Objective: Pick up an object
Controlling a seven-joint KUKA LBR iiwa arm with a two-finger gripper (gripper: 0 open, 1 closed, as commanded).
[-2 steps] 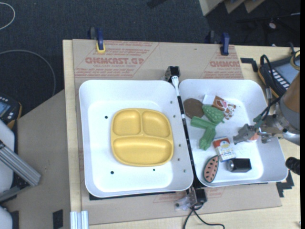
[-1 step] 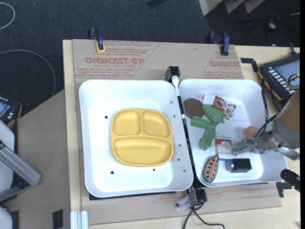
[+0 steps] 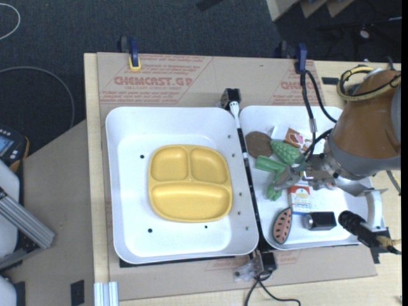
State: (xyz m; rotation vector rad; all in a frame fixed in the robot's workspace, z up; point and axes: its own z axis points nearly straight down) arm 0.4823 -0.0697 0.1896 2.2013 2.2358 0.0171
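I've got the arm [image 3: 366, 129] reaching in from the right over the right bin [image 3: 331, 241], gripper [image 3: 305, 171] down low among the clutter in the middle of that bin. Can't tell from this angle whether the gripper is released or clenched, the wrist body hides it, so no claim on a grasp. Closest candidate to pick looks like the green toy [image 3: 277, 161], a leafy, lumpy plastic thing lying just left of the gripper, touching or nearly so. Above it a brown round piece [image 3: 256, 143], a small red-and-white packet [image 3: 294, 136] by the back wall, a white carton [image 3: 300, 199] just under the gripper, a black block [image 3: 320, 220] and a dark oval item [image 3: 282, 225] near the front rim. Left bin [image 3: 121, 190] holds the yellow divided plate [image 3: 189, 183], well apart from the action. Risks, my read: things are packed tight here, so closing could pinch two items at once or just nudge the green toy aside; its uneven shape could slip out on lift. The cable [image 3: 310, 104] trailing over the bin's back edge could also snag the wrist.
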